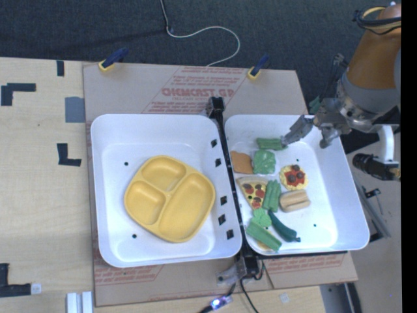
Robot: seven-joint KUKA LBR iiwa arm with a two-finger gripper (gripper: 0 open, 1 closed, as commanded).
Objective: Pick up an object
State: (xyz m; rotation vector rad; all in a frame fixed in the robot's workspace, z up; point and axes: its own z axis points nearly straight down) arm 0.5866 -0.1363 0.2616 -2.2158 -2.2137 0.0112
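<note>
The gripper [306, 130] hangs with fingers spread open, holding nothing, one fingertip just above a green toy [270, 143] in the right bin [339, 194].

Two bins side by side on a cardboard sheet [195, 93]. Left bin [111, 135]: a divided plate [169, 198] at centre. Right bin [339, 201]: toy foods grouped toward 9 o'clock, beside the shared wall; a pizza slice [253, 192] at 9, a round piece [293, 177] near centre, a bun [294, 202] just below it. Gripper [306, 130] over the right bin's rim at 1 o'clock.
</note>
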